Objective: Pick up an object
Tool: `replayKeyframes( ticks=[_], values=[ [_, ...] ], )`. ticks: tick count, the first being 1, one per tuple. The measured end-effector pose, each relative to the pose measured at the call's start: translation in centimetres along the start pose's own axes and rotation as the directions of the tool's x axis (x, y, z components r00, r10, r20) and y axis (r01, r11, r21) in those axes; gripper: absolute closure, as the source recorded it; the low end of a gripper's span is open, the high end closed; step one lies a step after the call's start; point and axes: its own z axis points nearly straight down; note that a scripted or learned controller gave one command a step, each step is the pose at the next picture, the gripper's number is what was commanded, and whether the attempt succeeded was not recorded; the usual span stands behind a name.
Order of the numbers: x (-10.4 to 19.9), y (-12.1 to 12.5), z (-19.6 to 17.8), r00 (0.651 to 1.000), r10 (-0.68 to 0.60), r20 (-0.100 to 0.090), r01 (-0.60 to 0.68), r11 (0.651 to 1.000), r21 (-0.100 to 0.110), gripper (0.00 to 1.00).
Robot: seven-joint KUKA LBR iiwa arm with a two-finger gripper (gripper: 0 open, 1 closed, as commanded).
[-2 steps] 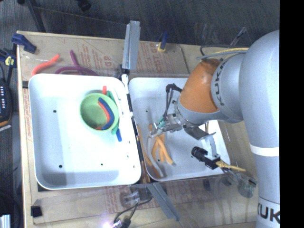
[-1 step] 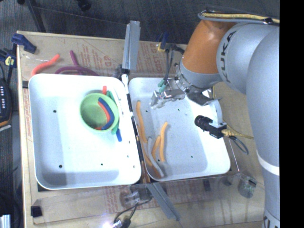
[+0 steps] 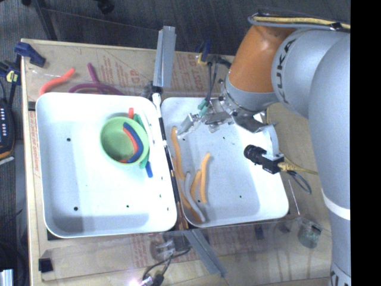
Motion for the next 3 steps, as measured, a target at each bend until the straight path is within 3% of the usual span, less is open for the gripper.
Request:
replayKeyframes(
  ticks=[1, 2, 3],
  values=[
    [-2.81, -3.79, 12.92, 1.0, 0.001, 0.004, -0.001, 1.0, -0.001, 0.0],
    [-2.77, -3.82, 12.0, 1.0, -0.006, 0.004, 0.006, 1.0, 0.002, 1.0],
    [-2.76, -3.82, 12.0, 1.0, -0.007, 0.005, 0.007, 1.0, 0.002, 0.0]
  ],
)
